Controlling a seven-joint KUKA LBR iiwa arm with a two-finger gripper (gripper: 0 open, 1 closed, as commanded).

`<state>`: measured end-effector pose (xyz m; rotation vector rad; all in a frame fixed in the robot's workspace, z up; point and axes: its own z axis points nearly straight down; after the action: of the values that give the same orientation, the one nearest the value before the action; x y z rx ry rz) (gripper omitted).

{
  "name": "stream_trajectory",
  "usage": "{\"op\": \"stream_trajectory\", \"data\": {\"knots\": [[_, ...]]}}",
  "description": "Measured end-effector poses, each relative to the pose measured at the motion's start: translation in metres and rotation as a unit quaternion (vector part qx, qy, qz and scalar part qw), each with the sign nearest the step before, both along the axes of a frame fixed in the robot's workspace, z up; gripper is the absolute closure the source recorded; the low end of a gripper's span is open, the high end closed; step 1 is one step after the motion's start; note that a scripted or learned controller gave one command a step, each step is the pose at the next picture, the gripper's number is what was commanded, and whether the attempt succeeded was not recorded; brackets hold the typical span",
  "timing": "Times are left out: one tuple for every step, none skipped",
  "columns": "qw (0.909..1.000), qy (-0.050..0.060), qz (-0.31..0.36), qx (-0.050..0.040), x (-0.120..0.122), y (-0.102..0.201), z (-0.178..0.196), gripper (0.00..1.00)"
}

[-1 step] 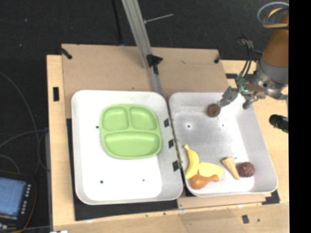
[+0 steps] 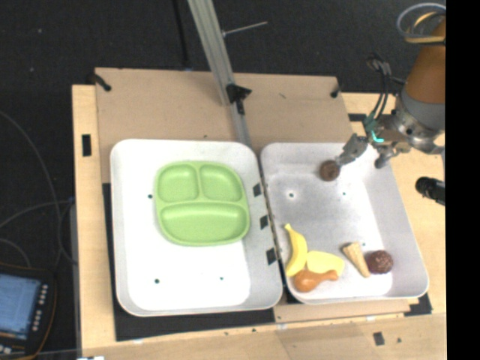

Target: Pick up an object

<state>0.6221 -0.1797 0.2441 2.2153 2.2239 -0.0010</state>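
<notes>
Jaws are hanging spread and empty on the gripper [image 2: 369, 150] over the right bin's [image 2: 390, 216] far edge, apparently lining up a grab. Nearest the camera, five pieces are lying along that bin's front: one banana [image 2: 296, 247], one yellow slice [image 2: 325, 262], one orange piece [image 2: 309, 280], one cone [image 2: 355, 258], one dark ball [image 2: 380, 261]. Farther back, one brown ball [image 2: 328, 170] is sitting just beside the fingers. One green plate [image 2: 202, 203] is resting in the left bin [image 2: 135, 276].

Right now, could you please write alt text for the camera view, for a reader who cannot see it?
A grey robot arm reaches in from the right, its gripper over the right bin beside a small brown ball. That bin also holds a banana, a pear-shaped toy and an ice cream cone; the left bin holds a green divided plate.
</notes>
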Motion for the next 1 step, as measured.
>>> {"op": "stream_trajectory", "data": {"knots": [[1.0, 0.002, 0.0, 0.0005, -0.0011, 0.0058, -0.0444, 0.0]]}}
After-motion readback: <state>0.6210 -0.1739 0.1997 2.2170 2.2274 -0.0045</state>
